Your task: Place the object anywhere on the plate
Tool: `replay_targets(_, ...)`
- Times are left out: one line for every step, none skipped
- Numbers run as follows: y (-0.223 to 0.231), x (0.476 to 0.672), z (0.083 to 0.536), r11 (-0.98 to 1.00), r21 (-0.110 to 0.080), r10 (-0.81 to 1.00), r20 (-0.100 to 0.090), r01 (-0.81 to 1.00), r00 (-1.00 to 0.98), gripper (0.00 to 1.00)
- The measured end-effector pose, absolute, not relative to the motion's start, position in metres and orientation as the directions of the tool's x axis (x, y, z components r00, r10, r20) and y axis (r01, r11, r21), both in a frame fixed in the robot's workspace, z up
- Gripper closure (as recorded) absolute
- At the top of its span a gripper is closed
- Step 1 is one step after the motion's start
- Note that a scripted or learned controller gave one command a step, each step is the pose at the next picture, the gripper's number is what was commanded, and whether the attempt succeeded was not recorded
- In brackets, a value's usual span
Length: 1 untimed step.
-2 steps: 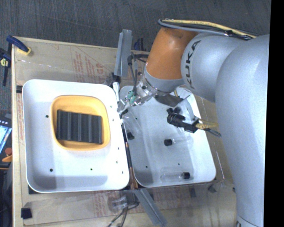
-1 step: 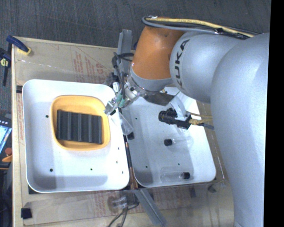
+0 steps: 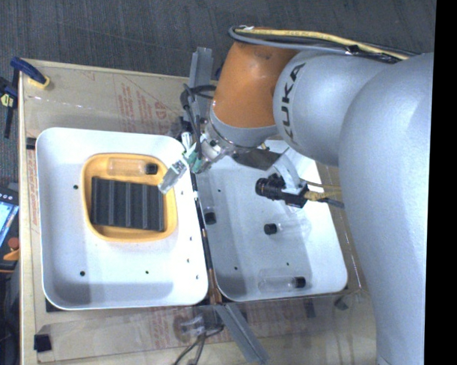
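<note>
The grey arm (image 3: pixel 350 122) overhangs the right bin (image 3: pixel 322 275). The left bin (image 3: pixel 60 277) holds a yellow-rimmed plate (image 3: pixel 131 197) with bare floor around it. The gripper (image 3: pixel 176 172) hangs at the plate's right rim; grip state and any object held cannot be told.

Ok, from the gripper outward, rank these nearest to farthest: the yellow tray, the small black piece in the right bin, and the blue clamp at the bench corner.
From the gripper:
1. Yellow tray, in the left bin, right beside the gripper.
2. Small black piece, in the right bin, across the divide.
3. Blue clamp, at the bench's far left corner.
</note>
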State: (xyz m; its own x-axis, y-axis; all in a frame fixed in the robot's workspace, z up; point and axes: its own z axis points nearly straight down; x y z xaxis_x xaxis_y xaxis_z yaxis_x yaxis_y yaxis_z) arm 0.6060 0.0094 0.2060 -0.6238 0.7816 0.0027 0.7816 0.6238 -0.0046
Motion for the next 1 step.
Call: replay_targets(0.003,0.5875,0.1913,0.614,-0.003,0.789,0.001,0.789,-0.614,0.0)
